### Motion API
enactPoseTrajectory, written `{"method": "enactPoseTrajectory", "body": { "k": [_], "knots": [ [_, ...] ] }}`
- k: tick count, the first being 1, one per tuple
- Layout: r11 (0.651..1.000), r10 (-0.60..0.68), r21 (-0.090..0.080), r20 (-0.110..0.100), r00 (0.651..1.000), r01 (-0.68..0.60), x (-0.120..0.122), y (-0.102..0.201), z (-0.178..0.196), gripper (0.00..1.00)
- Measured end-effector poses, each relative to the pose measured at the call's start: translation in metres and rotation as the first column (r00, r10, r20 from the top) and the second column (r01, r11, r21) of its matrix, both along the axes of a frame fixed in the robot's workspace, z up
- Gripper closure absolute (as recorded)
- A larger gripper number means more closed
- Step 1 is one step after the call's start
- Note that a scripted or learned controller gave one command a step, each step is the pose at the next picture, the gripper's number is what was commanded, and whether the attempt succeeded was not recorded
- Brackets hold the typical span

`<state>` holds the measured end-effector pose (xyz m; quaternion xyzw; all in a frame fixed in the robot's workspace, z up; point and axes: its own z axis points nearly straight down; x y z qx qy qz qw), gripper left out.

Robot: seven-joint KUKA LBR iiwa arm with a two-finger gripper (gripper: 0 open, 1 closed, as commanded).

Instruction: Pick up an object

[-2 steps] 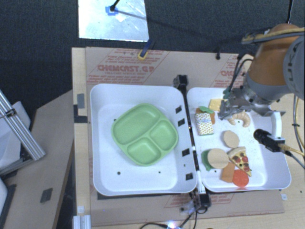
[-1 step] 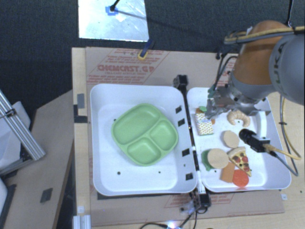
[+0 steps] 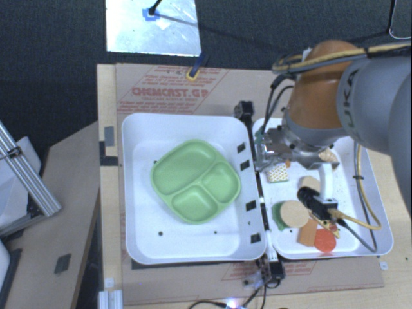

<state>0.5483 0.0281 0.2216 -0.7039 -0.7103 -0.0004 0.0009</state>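
Green plate (image 3: 195, 181) in left bin (image 3: 138, 172), arm (image 3: 341, 89) over right bin (image 3: 376, 234)

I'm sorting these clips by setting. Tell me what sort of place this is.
Most likely a robotics lab test bench, not a kitchen. A grey-and-orange arm reaches over two white bins clipped side by side on a taped cardboard sheet, with a green divided plate and toy-like food pieces inside.

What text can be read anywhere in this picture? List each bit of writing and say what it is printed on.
"QIEMCAST.G?" is roughly how the large red print reads on the cardboard sheet under the white bins; the letters are blurred, so the spelling is uncertain.
Smaller red lines above and below it on the same sheet: too blurred to read.
Red print on the cardboard's front edge below the bins: too small to read.
Dark lettering on the grey arm: cut off, unreadable.
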Motion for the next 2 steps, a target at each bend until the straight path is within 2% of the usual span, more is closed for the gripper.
{"method": "enactPoseTrajectory", "body": {
  "k": [1, 2],
  "knots": [
    [1.000, -0.003, -0.001, 0.002, 1.000, 0.003, 0.006, 0.007, 0.012, 1.00],
    [1.000, -0.004, -0.002, 0.000, 1.000, 0.004, 0.006, 0.012, -0.008, 1.00]
  ]
}}
